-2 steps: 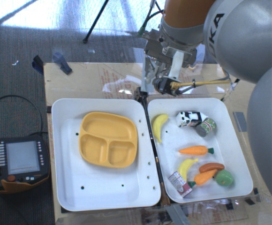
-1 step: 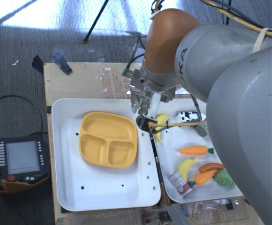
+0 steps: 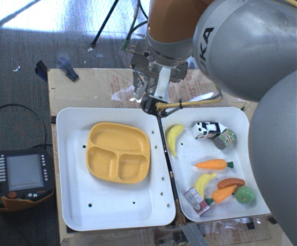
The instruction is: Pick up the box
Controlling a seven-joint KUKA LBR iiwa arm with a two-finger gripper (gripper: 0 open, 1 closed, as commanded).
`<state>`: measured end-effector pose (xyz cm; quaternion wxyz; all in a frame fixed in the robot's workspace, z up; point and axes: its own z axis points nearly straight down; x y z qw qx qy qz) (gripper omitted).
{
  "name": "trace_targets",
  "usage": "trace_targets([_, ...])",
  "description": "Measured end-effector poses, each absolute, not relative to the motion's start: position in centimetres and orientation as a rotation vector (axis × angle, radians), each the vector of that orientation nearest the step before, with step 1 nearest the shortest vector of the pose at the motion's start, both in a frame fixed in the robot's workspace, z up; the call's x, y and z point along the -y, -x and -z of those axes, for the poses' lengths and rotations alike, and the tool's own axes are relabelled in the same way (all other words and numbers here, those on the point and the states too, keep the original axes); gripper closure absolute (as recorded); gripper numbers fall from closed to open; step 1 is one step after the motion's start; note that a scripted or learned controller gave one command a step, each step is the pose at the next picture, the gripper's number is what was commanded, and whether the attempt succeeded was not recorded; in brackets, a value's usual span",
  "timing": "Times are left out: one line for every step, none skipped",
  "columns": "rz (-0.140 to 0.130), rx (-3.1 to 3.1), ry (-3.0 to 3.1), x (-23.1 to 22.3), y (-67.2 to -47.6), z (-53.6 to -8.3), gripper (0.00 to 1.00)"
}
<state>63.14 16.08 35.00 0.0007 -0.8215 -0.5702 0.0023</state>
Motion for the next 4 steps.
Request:
trace_targets([-0.007,1.78,2.587,-24.6,-64.4,-41.0,1.0])
trace_targets([-0.009,1.796,2.576,-24.6,-64.4,-43.5,1.0])
trace_targets([-0.013,1.785,2.583,-24.7,-64.3,-41.4,1.0])
trace_targets([-0.009,1.77,2.594,-24.6,-64.3,-42.4,1.0])
